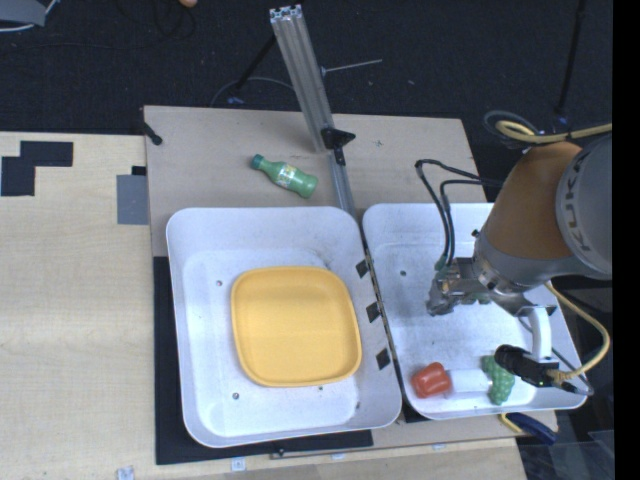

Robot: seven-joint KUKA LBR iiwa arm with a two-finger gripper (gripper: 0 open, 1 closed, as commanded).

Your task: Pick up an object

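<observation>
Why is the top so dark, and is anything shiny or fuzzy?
In the camera view, the floor behind the bench is black, so it looks dark; the two shallow white bins look bright, the square yellow plastic plate shows a soft sheen, and the small end effector looks slightly fuzzy.

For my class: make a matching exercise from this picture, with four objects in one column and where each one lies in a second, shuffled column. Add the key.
Objects
1. yellow plate
2. green bottle
3. red object
4. green object

Places
A. on the bench, behind the bins
B. right bin, front, nearer the left bin
C. left bin, in the middle
D. right bin, front, towards its right corner

Pairs: 1-C, 2-A, 3-B, 4-D
</observation>
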